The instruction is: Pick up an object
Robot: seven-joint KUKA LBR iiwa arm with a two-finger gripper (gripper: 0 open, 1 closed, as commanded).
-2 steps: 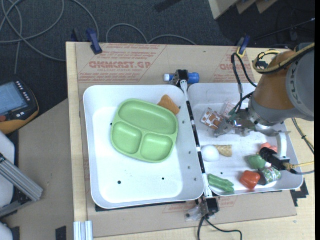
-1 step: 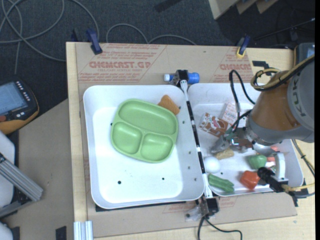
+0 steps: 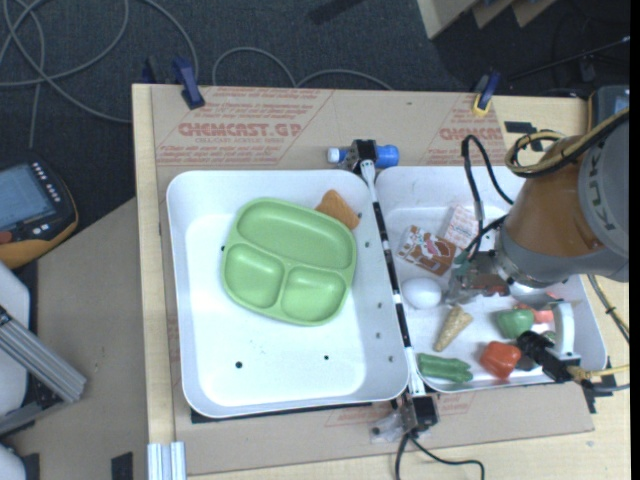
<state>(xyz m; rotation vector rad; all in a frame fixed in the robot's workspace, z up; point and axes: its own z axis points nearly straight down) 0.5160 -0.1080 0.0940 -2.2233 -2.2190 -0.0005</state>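
The arm [image 3: 560, 218] reaches in from the right over the right bin [image 3: 590, 340], its gripper [image 3: 470, 286] low among the things in that bin. Whether it is wide, narrow or holding anything cannot be told, since the wrist hides it from above. Just left of the gripper lies a white egg [image 3: 421, 293], close to the bin's left wall. Just below the gripper lies a tan cone [image 3: 453, 326], tilted, its tip pointing down-left. Above and left of the gripper is a red and white packet [image 3: 429, 249], with a pale wrapper [image 3: 460, 224] beside it. A green pod [image 3: 444, 368] lies at the bin's near edge, a red block [image 3: 500, 358] to its right, and a green piece [image 3: 516, 321] above that, right of the gripper. In the left bin [image 3: 200, 368] a green divided plate [image 3: 289, 260] rests, with an orange piece [image 3: 338, 208] touching its upper right rim.
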